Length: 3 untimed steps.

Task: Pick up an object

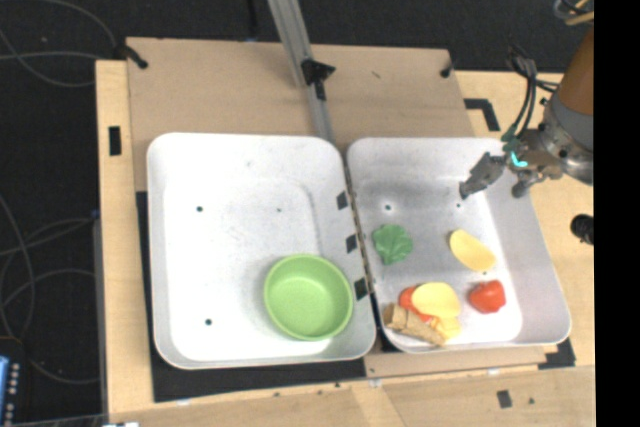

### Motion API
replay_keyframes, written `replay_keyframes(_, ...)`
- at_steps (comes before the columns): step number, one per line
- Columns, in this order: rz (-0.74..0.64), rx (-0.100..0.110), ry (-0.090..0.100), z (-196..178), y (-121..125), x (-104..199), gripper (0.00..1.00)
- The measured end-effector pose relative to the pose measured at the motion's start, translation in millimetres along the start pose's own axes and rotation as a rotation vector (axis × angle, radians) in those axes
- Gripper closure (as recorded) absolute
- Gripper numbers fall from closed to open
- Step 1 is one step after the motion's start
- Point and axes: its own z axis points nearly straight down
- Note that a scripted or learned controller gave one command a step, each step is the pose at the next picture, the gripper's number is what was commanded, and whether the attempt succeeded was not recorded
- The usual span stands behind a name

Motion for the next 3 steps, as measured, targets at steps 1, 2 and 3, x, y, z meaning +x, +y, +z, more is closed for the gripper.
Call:
replay_keyframes(1, 0.004, 0.006, -0.002, 57, -7, 6, 0.0)
replay_keyframes(2, 0.005, 0.007, -0.002, 120, -8, 0, 0.0)
replay_keyframes(3, 0.006, 0.001, -0.005, 144, -7, -2, 0.0)
